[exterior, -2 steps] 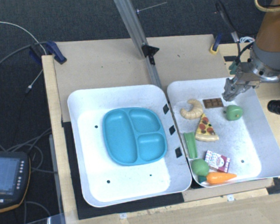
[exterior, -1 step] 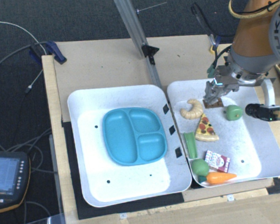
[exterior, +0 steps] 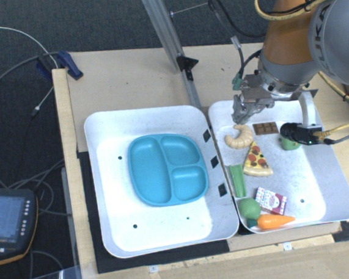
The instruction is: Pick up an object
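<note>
A pale wooden desk (exterior: 125, 73) carries two shallow white plastic bins with rounded corners. The left bin (exterior: 104, 173) holds a smooth blue plate (exterior: 167, 168) divided into three compartments.

The right bin (exterior: 332, 182) holds the toy objects. Along its left wall lies a flat green strip (exterior: 237, 180), with a rounded green piece (exterior: 250, 208) below it. A curved, cream-coloured croissant (exterior: 240, 137) lies near the far end, a triangular pizza slice (exterior: 257, 160) just below it, and a brown ridged chocolate bar (exterior: 264, 128) beside it. Nearer the front lie a pink printed packet (exterior: 271, 201) and a tapered orange carrot (exterior: 274, 221).

The dark metal gripper (exterior: 243, 112) hangs directly above the croissant. Whether it touches the croissant cannot be judged from this angle, nor can the spacing of its jaws.

A small green cup (exterior: 288, 142) stands right of the chocolate bar.
</note>
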You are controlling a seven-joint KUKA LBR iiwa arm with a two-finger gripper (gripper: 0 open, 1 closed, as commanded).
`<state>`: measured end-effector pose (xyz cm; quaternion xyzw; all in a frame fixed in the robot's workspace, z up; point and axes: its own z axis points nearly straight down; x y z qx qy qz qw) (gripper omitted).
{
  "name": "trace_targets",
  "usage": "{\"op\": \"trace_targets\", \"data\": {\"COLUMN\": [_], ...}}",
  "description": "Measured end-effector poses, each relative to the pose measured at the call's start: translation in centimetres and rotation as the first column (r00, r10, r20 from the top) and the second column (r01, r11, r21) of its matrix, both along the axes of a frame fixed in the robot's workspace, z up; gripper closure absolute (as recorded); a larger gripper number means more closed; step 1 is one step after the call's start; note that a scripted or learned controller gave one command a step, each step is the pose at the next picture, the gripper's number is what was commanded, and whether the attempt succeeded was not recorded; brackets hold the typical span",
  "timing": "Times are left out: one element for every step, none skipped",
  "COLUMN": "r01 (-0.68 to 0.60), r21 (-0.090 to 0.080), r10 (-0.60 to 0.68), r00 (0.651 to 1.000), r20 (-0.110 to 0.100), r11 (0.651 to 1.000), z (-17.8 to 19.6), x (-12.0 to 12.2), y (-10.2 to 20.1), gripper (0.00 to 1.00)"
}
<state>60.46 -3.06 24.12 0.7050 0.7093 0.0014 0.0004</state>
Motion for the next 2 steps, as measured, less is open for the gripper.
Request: {"op": "trace_targets", "data": {"r01": [0.002, 0.002], "r21": [0.000, -0.001], "r10": [-0.002, -0.002], "r00": [1.000, 1.000], "r20": [-0.005, -0.002], "r11": [1.000, 1.000], "z": [-0.8, -1.8], "x": [-0.1, 0.6], "y": [5.0, 10.2], "gripper": [1.00, 1.00]}}
